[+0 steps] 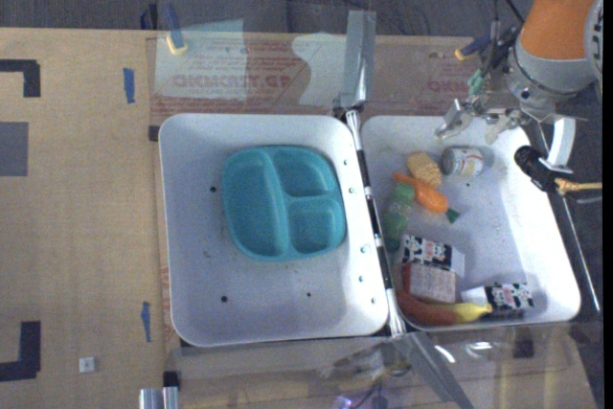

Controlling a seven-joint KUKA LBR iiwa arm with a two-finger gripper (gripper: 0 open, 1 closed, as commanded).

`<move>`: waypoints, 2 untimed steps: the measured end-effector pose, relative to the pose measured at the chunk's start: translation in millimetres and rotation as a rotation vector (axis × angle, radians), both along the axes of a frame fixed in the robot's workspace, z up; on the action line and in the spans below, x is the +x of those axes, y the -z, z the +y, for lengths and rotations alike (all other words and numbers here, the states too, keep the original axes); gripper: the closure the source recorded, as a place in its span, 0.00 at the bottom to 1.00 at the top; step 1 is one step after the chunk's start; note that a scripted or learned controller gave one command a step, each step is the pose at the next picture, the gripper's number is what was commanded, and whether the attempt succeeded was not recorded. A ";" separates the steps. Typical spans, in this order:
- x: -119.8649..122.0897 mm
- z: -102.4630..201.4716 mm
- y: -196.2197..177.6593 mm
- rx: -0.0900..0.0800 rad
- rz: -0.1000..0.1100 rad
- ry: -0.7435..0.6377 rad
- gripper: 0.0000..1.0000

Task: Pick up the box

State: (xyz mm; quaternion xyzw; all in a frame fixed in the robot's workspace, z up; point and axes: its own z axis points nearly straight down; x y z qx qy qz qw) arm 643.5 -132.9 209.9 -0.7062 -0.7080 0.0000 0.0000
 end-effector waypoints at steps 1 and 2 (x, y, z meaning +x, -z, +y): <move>-103.7 -40.9 5.2 0.000 0.001 0.122 0.00; -85.7 -84.3 4.6 -0.002 -0.002 0.253 0.00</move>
